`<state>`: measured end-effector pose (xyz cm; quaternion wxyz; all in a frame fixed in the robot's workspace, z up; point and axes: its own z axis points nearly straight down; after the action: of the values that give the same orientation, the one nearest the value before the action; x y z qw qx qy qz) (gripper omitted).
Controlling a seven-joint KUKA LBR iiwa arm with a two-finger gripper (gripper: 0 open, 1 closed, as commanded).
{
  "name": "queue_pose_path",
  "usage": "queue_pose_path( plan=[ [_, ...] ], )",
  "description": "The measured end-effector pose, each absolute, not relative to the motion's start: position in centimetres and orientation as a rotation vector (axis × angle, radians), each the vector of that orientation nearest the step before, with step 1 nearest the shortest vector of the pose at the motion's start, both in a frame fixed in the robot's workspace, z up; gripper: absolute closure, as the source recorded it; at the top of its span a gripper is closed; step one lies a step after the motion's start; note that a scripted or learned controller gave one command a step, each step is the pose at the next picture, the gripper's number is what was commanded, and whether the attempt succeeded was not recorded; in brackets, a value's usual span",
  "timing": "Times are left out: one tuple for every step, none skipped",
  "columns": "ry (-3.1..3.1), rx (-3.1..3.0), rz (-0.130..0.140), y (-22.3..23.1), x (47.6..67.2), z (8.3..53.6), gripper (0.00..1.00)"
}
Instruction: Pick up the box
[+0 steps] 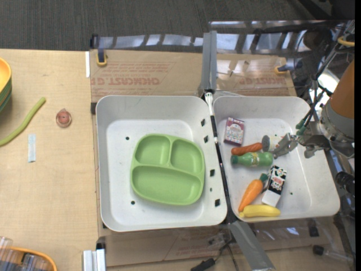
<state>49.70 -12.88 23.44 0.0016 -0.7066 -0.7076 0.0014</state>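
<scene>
The wooden desk [45, 208] is carrying a shallow white left bin [113, 208] with a green divided plate [167, 169]. In the shallow white right bin [316, 205], the small pink-purple box [234, 131] is lying upper left, well apart from the metal pincer [284, 145], hovering mid-right, fingers narrowly parted, gripping nothing.

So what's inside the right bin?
The right bin holds a small maroon box, two carrots, a green bottle, a milk carton and a banana. The gripper hides a patch of floor.
</scene>
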Motion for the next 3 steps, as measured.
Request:
queue_pose_path(
  plan=[
    [-2.476, -1.933, 0.002, -9.2, 55.8, 21.3, 0.00],
    [-2.202, -2.240, 0.002, -10.6, 61.1, 13.5, 0.00],
    [-2.353, -2.080, 0.003, -9.5, 60.0, 14.3, 0.00]
  ],
)
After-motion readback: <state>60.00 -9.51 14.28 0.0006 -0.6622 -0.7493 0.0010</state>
